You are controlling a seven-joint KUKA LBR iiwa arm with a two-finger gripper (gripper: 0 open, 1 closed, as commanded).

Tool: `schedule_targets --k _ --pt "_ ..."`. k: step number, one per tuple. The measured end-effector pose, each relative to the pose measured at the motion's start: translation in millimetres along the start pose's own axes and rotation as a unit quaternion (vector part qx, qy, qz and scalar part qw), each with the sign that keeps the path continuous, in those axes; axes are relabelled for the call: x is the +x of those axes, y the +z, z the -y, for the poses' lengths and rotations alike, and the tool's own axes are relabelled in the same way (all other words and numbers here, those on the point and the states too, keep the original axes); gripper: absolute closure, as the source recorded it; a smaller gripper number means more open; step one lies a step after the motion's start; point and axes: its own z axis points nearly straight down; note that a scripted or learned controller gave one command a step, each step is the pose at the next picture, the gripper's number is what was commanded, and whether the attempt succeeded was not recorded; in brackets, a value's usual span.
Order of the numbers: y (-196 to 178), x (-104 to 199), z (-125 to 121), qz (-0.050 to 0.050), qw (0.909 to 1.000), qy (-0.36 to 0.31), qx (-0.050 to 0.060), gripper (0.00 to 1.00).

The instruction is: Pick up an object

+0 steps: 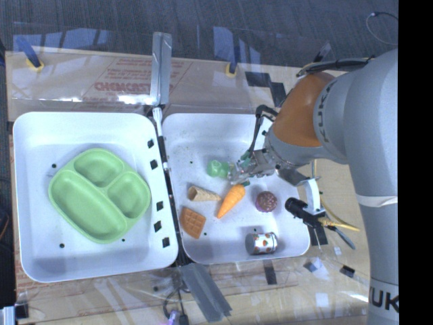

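Observation:
My gripper is low in the right bin, near its middle. It sits between a small green toy on its left and the top of an orange carrot just below it. The gripper looks very close to the green toy, but I cannot tell if they touch. The grey arm with its orange band comes in from the right and hides the bin's right wall.
Also in the right bin are a cone, a waffle piece, a brown round cookie and a small can. A green divided plate lies in the left bin.

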Motion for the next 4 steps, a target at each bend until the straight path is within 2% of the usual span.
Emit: schedule_targets --k 1,2,3,4 --pt "3 -4 -16 0.0 0.9892 0.147 -0.002 1.0" --pt "3 -4 -16 0.0 0.9892 0.146 -0.002 0.0" --pt "21 30 24 0.0 0.9919 0.127 0.0 0.0" --pt "20 24 -33 0.0 0.9919 0.127 -0.001 0.0"
